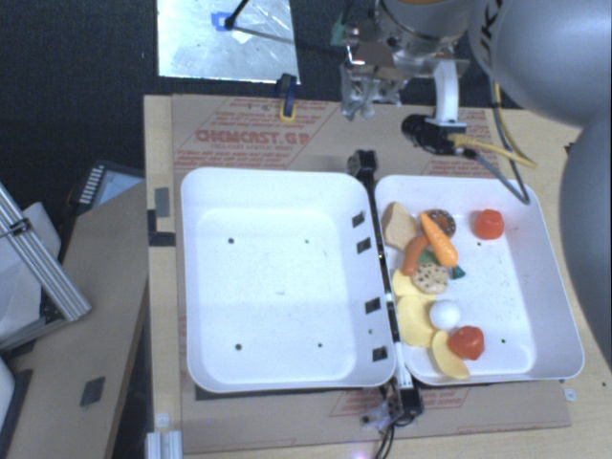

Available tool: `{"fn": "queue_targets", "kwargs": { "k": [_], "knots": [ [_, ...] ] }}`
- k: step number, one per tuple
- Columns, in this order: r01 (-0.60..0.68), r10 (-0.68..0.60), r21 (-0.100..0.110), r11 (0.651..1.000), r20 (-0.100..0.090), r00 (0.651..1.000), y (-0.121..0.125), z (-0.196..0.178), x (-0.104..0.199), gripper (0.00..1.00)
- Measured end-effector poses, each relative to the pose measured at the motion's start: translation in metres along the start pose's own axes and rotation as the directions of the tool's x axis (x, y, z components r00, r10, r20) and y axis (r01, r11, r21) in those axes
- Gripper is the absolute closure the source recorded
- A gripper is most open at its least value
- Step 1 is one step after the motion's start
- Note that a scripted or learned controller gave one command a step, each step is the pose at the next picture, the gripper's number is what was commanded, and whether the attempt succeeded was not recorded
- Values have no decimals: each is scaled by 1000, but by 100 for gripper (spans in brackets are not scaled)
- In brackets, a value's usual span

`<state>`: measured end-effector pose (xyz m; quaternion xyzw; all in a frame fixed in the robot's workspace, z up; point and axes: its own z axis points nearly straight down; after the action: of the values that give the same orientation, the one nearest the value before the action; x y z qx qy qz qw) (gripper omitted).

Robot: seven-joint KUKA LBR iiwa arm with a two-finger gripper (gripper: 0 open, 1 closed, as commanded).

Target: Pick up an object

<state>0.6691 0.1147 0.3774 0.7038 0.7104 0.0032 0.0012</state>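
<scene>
My gripper (pixel 366 100) hangs high above the bench, beyond the far edge of the two bins and over the cardboard. Nothing shows beneath it. The right bin (pixel 535 285) holds a cluster of toy food along its left side: a bread slice (pixel 398 225), an orange carrot (pixel 439 239), a round cracker (pixel 430 277), a white egg (pixel 444 315), a red piece (pixel 467 341) and yellow pieces (pixel 414 320). A red tomato (pixel 489 224) lies apart at the far right of that bin.
The left bin (pixel 277 285) sits beside the right one, joined by a black-clipped divider (pixel 373 247). A yellow-and-blue clamp (pixel 287 97) stands on the cardboard's far edge. A shiny sheet (pixel 225 22) lies beyond the bench.
</scene>
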Motion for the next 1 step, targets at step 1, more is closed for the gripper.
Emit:
{"fn": "queue_targets", "kwargs": {
  "k": [1],
  "knots": [
    [0, 0, -14, 1000, -3, 1000, -28, -170, 36, 100]
  ]
}}
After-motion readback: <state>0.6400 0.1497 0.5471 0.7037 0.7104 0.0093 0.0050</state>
